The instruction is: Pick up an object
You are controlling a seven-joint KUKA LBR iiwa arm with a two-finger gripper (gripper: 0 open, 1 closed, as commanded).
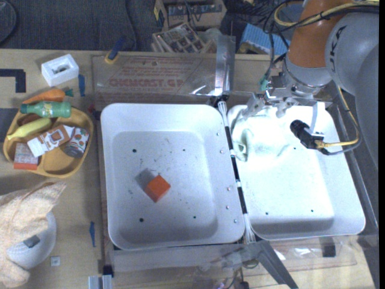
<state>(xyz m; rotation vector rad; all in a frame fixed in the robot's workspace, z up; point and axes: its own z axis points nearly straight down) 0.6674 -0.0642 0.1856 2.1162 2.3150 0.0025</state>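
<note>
An orange block [159,188] lies in the left bin [120,131], a little left of its middle, with a grey shadow patch beside it. A pale greenish object [243,143] rests against the left wall of the right bin [337,209]. My gripper [267,105] hangs over the back left corner of the right bin, just above and behind the pale object. Its two fingers stand apart with nothing between them. The orange-banded wrist [316,32] rises behind it.
A black plug on a yellow cable [304,132] hangs off the arm over the right bin. A wooden bowl [66,164] of bottles and packets sits far left, with a white box [60,69] behind it and a cloth [27,221] in front.
</note>
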